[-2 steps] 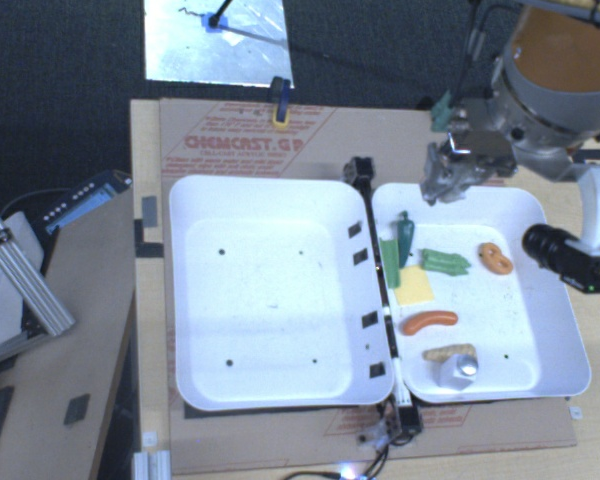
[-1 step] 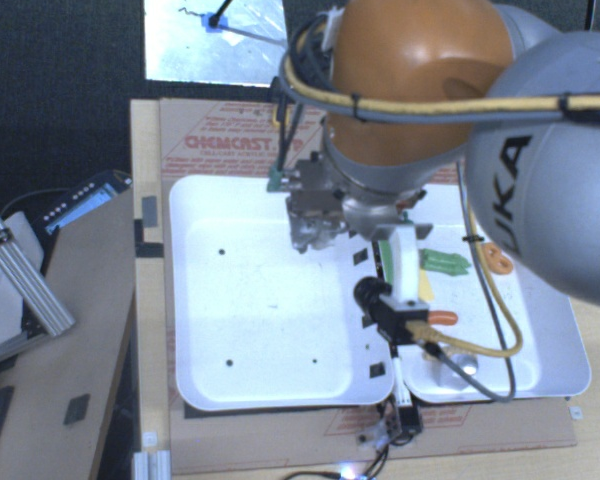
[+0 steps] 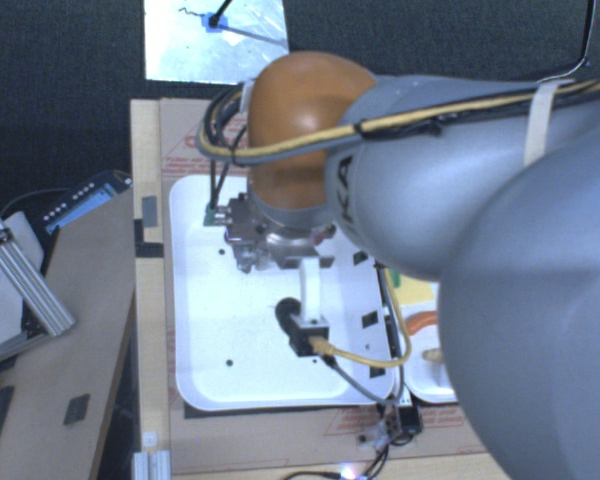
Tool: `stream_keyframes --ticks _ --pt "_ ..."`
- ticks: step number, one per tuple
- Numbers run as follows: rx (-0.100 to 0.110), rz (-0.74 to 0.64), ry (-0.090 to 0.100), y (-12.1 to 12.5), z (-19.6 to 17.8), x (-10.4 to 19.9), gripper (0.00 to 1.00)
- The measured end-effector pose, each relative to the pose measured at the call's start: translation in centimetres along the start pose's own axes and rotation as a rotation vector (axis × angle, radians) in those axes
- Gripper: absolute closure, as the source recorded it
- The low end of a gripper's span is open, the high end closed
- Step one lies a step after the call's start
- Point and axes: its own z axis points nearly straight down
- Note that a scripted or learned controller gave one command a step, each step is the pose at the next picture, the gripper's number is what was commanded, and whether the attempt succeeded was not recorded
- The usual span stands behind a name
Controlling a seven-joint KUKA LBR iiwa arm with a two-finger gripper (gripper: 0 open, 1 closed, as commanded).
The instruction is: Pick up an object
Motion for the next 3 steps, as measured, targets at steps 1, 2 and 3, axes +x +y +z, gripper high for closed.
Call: stream_keyframes --ticks 1,2,3 --pt "0.01 0.006 -0.004 -4.8 7.6 -3.3 1.0" --pt "-0.017 -0.001 0.008 -3.1 -10.6 -1.1 1.0" --pt "-0.018 -0.001 0.009 -4.4 -29.4 -0.2 1.0"
